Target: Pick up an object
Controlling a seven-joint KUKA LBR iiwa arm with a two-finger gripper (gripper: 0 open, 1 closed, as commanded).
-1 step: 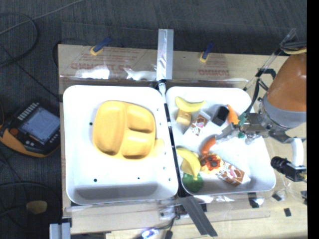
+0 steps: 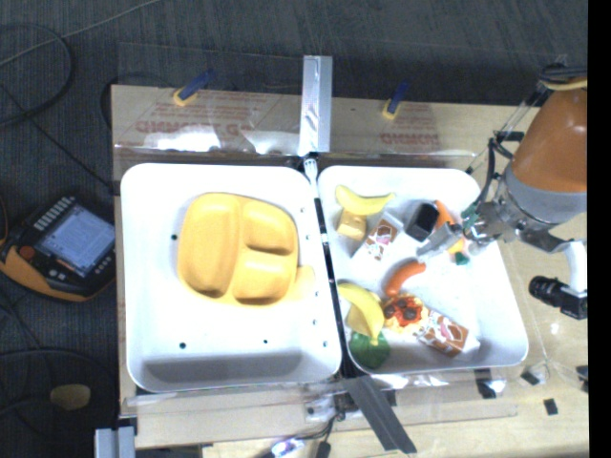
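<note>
The right bin [image 2: 496, 299] holds several toy foods. A banana [image 2: 361, 199] lies at its back, with a small yellow block [image 2: 352, 226] and a small printed box [image 2: 381, 237] just in front of it. An orange-red sausage [image 2: 404, 274] lies in the middle. A second banana [image 2: 364, 305], a green vegetable [image 2: 369, 349] and a printed carton [image 2: 431, 324] sit toward the front. My gripper [image 2: 454, 242] hangs low over the bin's right side, to the right of the sausage. A thin orange piece [image 2: 444, 212] and a small teal bit [image 2: 461, 255] show close beside it.
The left bin [image 2: 153, 332] holds a large yellow sectioned tray [image 2: 237, 246]. A divider rail [image 2: 325, 256] separates the two bins. The arm's orange band [image 2: 563, 141] stands over the bench's right edge. A handheld controller [image 2: 59, 246] lies on the floor at the left.
</note>
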